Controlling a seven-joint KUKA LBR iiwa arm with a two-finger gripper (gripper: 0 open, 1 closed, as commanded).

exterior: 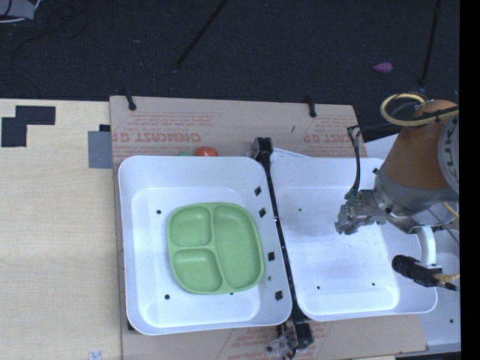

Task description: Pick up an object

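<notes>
**Still empty-handed: the plate lies in the other bin**

Right now your claw (349, 220) hangs over the right bin (330, 276), above bare floor near that bin's upper right part. Whether it is wide or narrow you cannot tell from this slant; nothing shows between its tips.

The green divided plate (215, 247) lies flat in the left bin (142, 201), well apart from the claw, to its left and a little lower in view. Its long side runs roughly up and down.

Between them stands the black divider (274, 231) where the bins meet, so you would have to cross over it. A small red thing (205, 152) sits outside, beyond the left bin's far rim.
</notes>
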